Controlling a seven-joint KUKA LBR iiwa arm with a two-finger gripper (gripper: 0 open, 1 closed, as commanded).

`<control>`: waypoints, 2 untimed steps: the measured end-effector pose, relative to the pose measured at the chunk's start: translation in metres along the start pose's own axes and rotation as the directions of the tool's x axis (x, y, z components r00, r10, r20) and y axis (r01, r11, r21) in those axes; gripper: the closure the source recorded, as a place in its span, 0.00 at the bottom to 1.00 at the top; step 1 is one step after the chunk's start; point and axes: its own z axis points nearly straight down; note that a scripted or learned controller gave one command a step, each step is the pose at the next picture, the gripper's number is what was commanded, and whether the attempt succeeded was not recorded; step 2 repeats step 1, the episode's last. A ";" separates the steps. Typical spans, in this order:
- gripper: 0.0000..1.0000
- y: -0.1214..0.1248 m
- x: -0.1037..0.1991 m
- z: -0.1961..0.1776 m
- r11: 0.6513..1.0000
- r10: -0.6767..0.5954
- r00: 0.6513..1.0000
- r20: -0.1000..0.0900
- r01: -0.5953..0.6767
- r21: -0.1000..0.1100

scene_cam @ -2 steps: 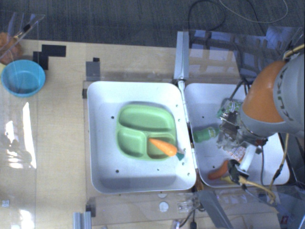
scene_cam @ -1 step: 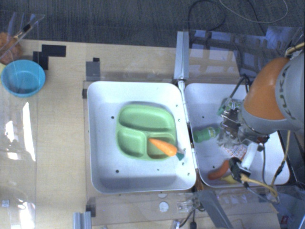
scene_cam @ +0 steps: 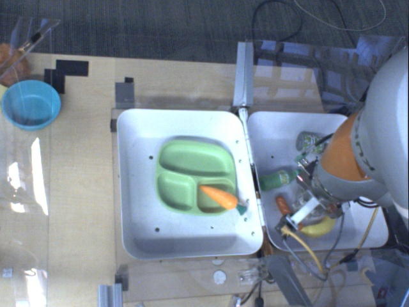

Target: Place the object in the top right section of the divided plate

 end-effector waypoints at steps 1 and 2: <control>1.00 0.000 0.003 -0.011 1.000 -0.009 1.000 -0.003 0.009 -0.001; 1.00 0.000 0.003 -0.011 1.000 -0.009 1.000 -0.003 0.009 -0.001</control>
